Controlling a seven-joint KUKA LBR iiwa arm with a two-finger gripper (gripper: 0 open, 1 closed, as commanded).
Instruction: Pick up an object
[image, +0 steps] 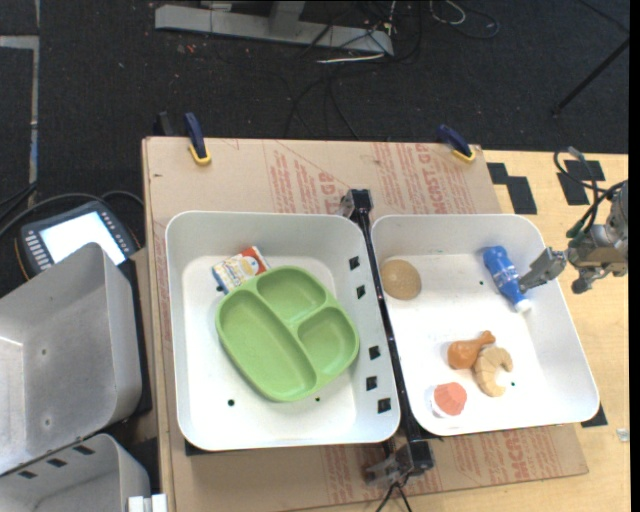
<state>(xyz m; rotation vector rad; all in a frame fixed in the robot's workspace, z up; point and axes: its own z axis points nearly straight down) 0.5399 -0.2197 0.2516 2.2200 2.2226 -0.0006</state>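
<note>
The right bin (560, 395) holds a blue bottle-shaped object (503, 275) near its far right side. A tan round item (400, 279) lies at its far left. An orange piece (468, 350), a beige curved piece (492, 370) and a small red round item (450, 399) sit near the front. My gripper (565, 275) hovers at the bin's right rim, just right of the blue object. Its two fingers stand apart, open, with nothing between them.
The left bin (190, 400) holds a green divided plate (288, 331) and, behind it, a small white and orange carton (238, 268). A black divider (378, 320) runs between the bins. Grey boxes (60, 350) stand off the bench at the left.
</note>
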